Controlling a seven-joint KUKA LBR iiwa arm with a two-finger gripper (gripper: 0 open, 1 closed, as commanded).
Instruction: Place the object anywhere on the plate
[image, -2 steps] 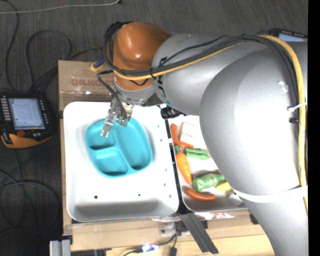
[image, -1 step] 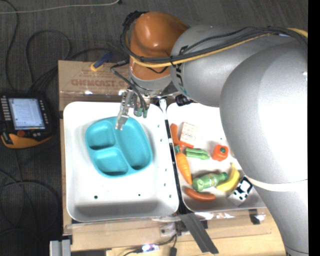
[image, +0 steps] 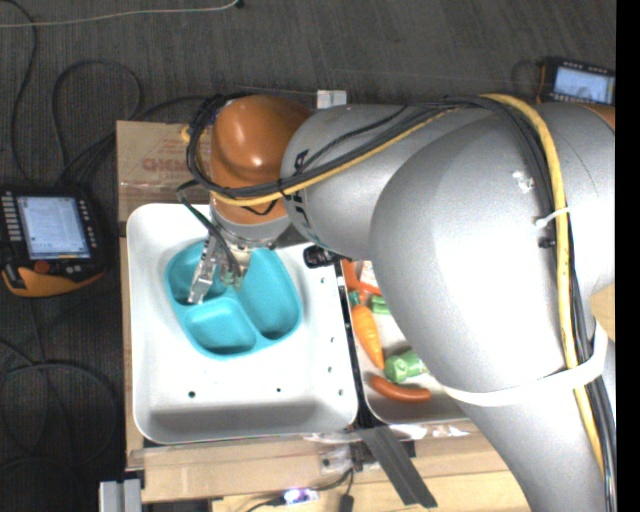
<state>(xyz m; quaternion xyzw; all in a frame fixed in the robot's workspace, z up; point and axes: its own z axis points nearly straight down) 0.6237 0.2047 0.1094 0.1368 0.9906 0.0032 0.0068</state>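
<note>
gripper: over plate, fingers' state can't tell.
risk: veg far right; may release nothing.

Turquoise plate in a white bin; orange carrot; grey arm.

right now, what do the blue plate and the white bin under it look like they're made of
The blue plate: likely moulded plastic, a uniform turquoise with soft rounded compartment walls and a mild sheen. The white bin: probably plastic too, though coated metal is possible; smooth, slightly glossy, with rounded corners and small dark holes in its floor.
</note>
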